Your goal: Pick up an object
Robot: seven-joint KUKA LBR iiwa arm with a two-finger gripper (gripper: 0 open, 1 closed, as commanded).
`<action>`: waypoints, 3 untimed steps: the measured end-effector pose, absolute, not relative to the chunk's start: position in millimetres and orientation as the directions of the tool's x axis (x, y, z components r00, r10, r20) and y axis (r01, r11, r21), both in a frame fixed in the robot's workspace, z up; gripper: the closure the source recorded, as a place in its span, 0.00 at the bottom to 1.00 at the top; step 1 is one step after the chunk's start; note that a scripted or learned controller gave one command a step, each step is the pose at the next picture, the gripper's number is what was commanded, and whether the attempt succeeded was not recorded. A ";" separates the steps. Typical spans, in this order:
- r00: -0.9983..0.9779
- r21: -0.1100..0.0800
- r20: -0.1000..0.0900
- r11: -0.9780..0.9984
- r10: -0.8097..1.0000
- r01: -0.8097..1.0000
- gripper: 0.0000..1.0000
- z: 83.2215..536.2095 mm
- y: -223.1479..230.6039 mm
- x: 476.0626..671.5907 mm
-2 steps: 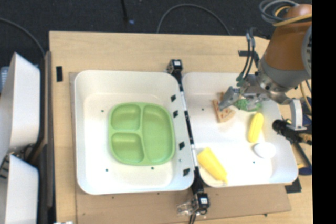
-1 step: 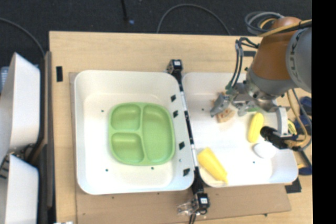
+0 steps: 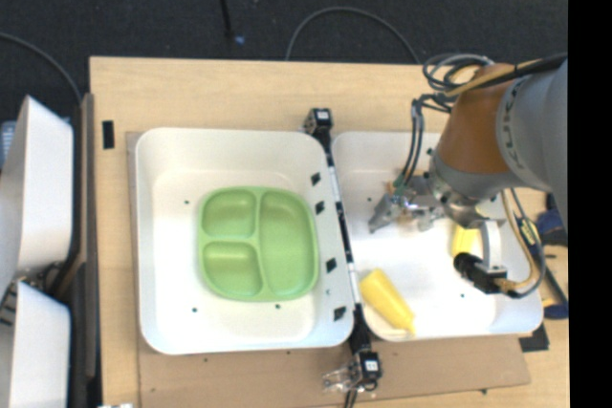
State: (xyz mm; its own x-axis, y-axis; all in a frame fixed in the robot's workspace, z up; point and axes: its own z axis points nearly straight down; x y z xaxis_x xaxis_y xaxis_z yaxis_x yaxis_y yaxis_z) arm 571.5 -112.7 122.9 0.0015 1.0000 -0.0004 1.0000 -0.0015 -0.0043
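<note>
Yellow object low in the right bin, arm above the bin's middle.

The yellow object (image 3: 386, 300), a tapered block, lies at the near left corner of the right bin (image 3: 430, 325), close beside the divider between the two bins and well apart from the hand (image 3: 406, 205). The hand sits over the middle of the right bin, below the orange band of the arm (image 3: 497, 134); whether it is released or clenched I cannot tell, and nothing shows in its grip. In the left bin (image 3: 163, 234) a green divided tray (image 3: 258, 242) lies flat. Both bins rest on the wooden table (image 3: 210, 91).
</note>
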 end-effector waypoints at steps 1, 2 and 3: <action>0.004 -0.002 -0.001 -0.004 1.000 1.000 0.00 99.5 -113.8 571.3; 0.009 0.004 -0.001 -0.009 1.000 1.000 1.00 112.1 -114.5 572.8; 0.004 0.006 -0.002 -0.004 1.000 1.000 1.00 163.5 -122.5 582.0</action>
